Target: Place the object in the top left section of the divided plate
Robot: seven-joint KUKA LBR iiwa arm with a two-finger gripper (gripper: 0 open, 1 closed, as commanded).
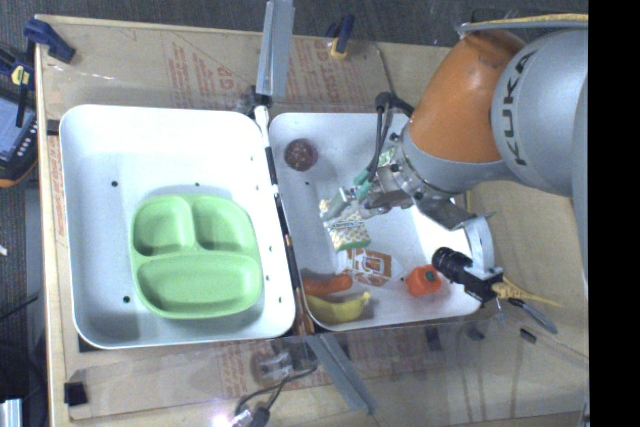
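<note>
1. The green divided plate lies in the left bin. It has two small sections along its far side and one long section nearest the bottom of the view. All three look bare.

2. The task names no particular object. The candidates lie in the right bin: a dark round fruit, perhaps a plum, near the far left corner; a small patterned packet in the middle; an orange-printed carton just below it; a banana and a reddish sausage-shaped piece by the near wall; and a red tomato-like item to their right.

3. The gripper hangs over the middle of the right bin, at the end of the grey arm with its orange band. Its tip sits just above the packet, touching or nearly so. I cannot tell how the tip is set, or whether anything is caught there.

4. My judgement: the pick is not yet secured, so the task is at an early stage.

5. The key relation is that the packet lies directly below the tip, slightly toward the near wall. The target section lies well apart to the left, across both bin walls. The carry must therefore lift clear and travel left.
</note>
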